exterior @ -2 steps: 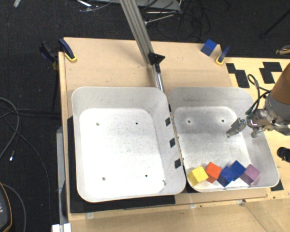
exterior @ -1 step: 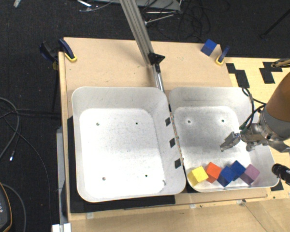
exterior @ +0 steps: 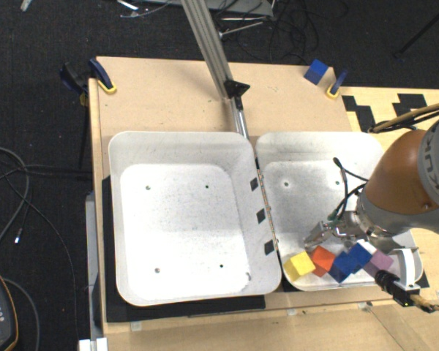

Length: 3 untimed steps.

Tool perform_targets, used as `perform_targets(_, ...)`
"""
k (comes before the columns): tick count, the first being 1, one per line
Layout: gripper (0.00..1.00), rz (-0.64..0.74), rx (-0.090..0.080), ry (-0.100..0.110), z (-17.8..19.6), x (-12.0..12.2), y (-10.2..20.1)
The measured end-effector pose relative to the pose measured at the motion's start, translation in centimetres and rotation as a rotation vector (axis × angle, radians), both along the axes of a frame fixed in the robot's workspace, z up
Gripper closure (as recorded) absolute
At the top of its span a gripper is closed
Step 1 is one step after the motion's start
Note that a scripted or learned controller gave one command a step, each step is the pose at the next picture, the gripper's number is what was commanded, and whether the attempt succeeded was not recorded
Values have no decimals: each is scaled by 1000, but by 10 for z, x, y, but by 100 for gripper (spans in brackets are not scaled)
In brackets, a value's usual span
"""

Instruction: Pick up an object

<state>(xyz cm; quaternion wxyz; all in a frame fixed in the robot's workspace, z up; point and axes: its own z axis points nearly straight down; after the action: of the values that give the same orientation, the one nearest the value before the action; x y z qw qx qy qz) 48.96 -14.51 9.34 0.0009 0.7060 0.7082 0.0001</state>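
We found the gripper (exterior: 328,232) low in the right bin (exterior: 296,156), just above the orange block (exterior: 323,259), which sat packed between a yellow block (exterior: 300,265) and a blue block (exterior: 350,262) at the bin's near edge. Whether the tool was open or closed we could not tell. We judged that the tight cluster could spoil a grasp, a neighbour getting nudged or wedged in.

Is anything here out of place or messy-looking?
One thing: a blue block sits alone on the wooden bench near its far edge, outside both bins. The other blocks, yellow, orange, blue and purple, crowd the right bin's near corner. Nothing looks spilled or broken.
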Motion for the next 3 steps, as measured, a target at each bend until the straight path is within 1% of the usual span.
perform_targets(1, 0, 7, 2, -5, 2, 79, 48)
perform_targets(2, 0, -6, 1, 1, 63, 16, 41)
perform_targets(3, 0, -5, 0, 0, 1, 0, 43)
